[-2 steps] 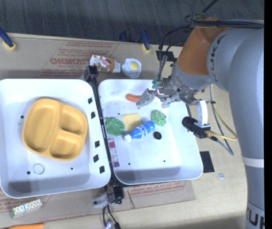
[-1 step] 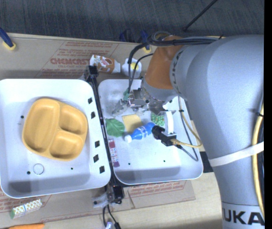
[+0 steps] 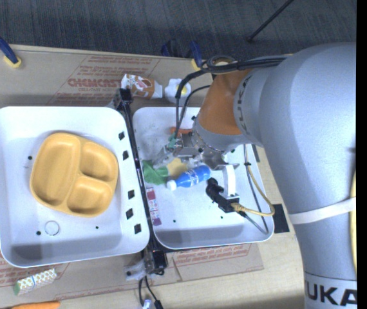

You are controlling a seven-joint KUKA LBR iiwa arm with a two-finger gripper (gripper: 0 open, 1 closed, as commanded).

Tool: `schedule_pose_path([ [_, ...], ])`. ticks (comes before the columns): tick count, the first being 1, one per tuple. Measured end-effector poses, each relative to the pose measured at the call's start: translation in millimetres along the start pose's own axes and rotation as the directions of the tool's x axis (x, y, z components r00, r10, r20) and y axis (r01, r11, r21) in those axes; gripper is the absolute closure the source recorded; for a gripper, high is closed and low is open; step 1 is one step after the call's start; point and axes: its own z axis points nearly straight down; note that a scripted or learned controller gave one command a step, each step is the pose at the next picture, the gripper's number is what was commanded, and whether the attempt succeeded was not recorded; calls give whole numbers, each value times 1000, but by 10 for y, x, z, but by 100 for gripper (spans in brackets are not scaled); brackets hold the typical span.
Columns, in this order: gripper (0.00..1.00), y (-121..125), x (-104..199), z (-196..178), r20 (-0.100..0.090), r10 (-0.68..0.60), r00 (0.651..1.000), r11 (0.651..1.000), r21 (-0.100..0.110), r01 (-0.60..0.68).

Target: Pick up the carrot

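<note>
Aim matters: metal two-finger gripper [image 3: 182, 148] hangs low over the right white bin's [image 3: 190, 234] clutter; grip state unclear, so centre on the carrot before closing.

I see two bins side by side on the worktop [image 3: 74, 69], the left bin [image 3: 3, 172] holding a divided tray [image 3: 74, 172] near its middle. In the right bin [image 3: 190, 227] a bottle [image 3: 190, 177] lies just right of a leafy toy [image 3: 152, 172], both under the end effector [image 3: 187, 150]. The arm [image 3: 299, 140] reaches in from the right, above that bin's far half.
</note>
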Motion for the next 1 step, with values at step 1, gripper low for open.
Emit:
schedule_pose_path([
  [1,100,2,0,-102,0,-4,1000,1000,2,4],
])
